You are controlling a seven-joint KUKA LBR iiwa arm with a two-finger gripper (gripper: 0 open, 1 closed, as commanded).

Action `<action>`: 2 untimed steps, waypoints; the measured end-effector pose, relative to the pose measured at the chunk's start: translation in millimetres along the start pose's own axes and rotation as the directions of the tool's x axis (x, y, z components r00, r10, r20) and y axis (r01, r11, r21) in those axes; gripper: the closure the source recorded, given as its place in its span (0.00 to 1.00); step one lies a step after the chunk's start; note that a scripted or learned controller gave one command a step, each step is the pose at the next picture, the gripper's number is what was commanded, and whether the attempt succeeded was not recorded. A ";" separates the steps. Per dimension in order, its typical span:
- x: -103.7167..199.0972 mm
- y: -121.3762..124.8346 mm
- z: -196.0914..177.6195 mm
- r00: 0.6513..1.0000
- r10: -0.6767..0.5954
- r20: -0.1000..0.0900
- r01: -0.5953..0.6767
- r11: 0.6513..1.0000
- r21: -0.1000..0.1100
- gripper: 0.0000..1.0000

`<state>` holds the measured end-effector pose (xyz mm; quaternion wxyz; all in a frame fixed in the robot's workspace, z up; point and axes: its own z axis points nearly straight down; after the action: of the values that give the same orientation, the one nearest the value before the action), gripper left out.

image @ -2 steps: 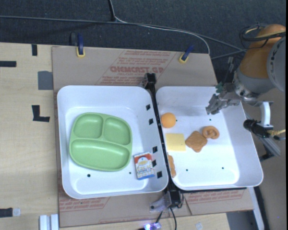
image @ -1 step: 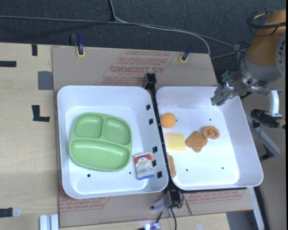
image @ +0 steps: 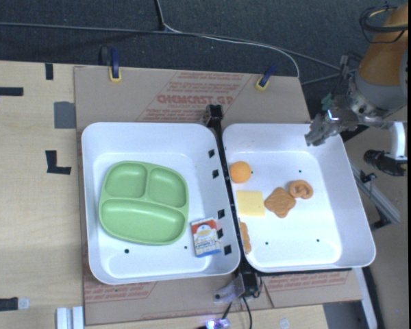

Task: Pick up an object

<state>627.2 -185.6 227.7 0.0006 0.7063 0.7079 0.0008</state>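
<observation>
The arm (image: 383,60) comes in from the right side, and its gripper (image: 320,133) hangs over the top right edge of the right bin (image: 329,242). It is small and dark here, so I cannot tell if the jaws are apart or together, and I see nothing held in them. The things it could pick up all lie in that right bin, well away from the gripper, toward the left and middle. There is a small orange ball (image: 240,172) close to the wall between the two bins. Below it lies a flat yellow square (image: 250,203), and just beside that sits a brown cookie shape (image: 280,202) touching a small brown ring (image: 301,190). Another small brown thing (image: 244,236) lies tight against the left wall of that bin. The left bin (image: 96,252) holds a green plate (image: 143,203) with three parts and a small card (image: 205,237). A lot could go wrong from here. The ball is round and could roll away if one jaw bumps it first. The yellow square is very flat, so the jaws might slide over it and close on air. The cookie and ring touch, so a grab could push one aside or catch both badly. Things by the wall are hard too, since the jaws could hit the wall.
</observation>
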 end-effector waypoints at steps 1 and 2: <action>57.7 4.4 10.3 1.000 -0.004 -0.001 0.004 1.000 0.004 1.00; 110.6 3.8 -0.4 1.000 -0.004 -0.001 0.004 1.000 0.003 1.00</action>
<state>630.7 -75.0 228.2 -0.0010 0.7050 0.7092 0.0000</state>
